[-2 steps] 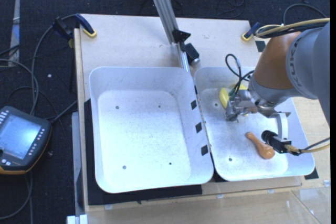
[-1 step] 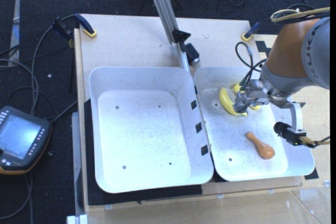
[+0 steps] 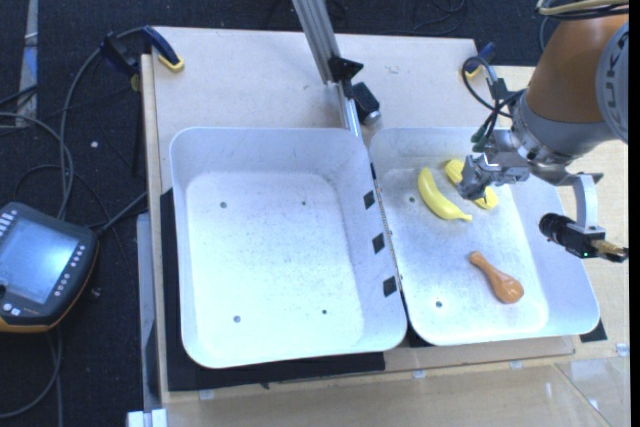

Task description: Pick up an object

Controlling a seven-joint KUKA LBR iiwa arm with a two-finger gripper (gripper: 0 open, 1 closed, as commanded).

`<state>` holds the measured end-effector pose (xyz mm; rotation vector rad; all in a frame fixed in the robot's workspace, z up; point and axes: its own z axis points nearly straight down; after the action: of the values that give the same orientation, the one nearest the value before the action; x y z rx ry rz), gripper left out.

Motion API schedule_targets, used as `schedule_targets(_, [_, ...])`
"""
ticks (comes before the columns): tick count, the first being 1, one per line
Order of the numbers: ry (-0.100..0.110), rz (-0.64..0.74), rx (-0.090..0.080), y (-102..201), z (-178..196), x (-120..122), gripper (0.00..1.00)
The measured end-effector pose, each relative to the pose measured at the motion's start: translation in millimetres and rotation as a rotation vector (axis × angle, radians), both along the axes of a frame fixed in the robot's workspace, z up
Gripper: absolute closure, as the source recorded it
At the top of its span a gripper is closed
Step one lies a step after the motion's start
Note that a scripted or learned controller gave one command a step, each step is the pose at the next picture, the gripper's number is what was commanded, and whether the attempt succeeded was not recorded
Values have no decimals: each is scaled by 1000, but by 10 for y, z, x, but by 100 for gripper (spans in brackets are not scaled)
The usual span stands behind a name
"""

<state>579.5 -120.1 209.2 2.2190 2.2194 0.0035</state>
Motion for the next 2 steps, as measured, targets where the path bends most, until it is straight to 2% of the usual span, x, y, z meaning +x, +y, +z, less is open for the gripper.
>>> schedule_targets(1, [1,0,0,-38,460,-68,100])
schedule_targets(2, [4,5,2,521,360,-72,100])
